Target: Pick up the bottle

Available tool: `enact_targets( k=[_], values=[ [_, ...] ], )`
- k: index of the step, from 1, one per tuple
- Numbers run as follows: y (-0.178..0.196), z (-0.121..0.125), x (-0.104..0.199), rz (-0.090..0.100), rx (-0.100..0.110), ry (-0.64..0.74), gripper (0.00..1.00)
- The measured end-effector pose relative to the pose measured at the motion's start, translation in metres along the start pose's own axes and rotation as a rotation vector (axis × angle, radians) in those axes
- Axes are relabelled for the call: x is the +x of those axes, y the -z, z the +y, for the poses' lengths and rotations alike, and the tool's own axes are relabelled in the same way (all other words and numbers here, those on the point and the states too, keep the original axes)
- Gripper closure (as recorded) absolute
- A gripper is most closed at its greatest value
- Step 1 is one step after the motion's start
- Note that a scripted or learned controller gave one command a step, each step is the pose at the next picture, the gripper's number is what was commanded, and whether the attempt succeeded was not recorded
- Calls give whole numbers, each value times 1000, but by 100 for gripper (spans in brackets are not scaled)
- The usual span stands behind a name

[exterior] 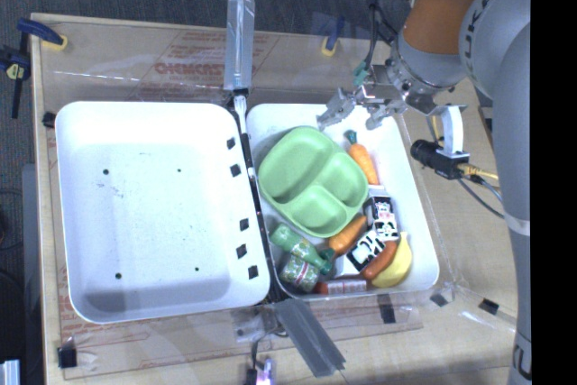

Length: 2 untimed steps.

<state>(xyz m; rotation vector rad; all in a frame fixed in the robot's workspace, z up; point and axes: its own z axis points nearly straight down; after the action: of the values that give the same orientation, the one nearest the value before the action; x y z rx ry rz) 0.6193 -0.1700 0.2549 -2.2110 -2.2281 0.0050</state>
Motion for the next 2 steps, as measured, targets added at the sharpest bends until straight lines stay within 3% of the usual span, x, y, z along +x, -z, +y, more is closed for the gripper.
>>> enact_targets(
  k=[1, 2],
  values=[
    [-162, -39, 18, -4, -5, 34, 0],
    [-145, -37, 4, -26, -20, 23, 100]
  ],
)
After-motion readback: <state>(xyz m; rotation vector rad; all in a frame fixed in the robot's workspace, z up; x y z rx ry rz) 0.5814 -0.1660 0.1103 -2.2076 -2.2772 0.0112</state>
